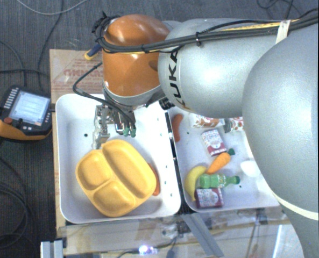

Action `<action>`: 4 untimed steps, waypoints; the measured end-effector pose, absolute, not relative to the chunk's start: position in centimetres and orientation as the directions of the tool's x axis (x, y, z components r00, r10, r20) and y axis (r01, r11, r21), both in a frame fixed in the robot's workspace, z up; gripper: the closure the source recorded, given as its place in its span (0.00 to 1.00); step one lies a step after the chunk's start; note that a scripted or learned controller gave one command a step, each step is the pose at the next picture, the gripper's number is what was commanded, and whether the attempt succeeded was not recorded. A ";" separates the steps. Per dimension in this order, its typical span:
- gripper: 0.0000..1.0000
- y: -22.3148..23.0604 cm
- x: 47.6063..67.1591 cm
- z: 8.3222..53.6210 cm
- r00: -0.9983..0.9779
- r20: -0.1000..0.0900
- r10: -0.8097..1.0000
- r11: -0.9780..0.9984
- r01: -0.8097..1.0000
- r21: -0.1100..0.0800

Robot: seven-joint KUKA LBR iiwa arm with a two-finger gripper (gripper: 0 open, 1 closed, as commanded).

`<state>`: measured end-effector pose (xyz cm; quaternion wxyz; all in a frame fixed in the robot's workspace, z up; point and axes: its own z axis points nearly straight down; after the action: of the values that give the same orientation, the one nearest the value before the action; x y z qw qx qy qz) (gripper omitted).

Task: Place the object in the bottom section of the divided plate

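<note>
arm (229,74): reaches over left bin (62,160) | divided plate (116,177): yellow, tilted, bottom section bare | object: you can't tell which; carrot (219,162), banana (193,179) lie in right bin | claw (115,128): state unclear; lower squarely, clear the rim.

The arm (245,79) is seen as bulky, rounded, glossy grey shells, lettered in black near the wrist, joined to a shiny orange band (129,52), with black cables (202,35) strapped along the top by pale tape.
</note>
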<state>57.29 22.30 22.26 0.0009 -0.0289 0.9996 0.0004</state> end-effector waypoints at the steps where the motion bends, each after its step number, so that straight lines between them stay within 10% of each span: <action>1: 1.00 22.5 49.6 13.1 -0.995 0.002 -0.102 0.995 -0.102 -0.001; 2: 1.00 21.5 56.1 32.0 -0.996 -0.003 0.087 0.996 0.087 -0.001; 3: 1.00 21.2 56.1 9.8 -0.971 -0.008 -0.237 0.971 -0.237 0.003; 4: 1.00 23.4 57.5 21.7 -0.914 -0.001 -0.406 0.914 -0.406 0.001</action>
<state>57.50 23.42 21.69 0.0002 -0.2078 0.9782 0.0003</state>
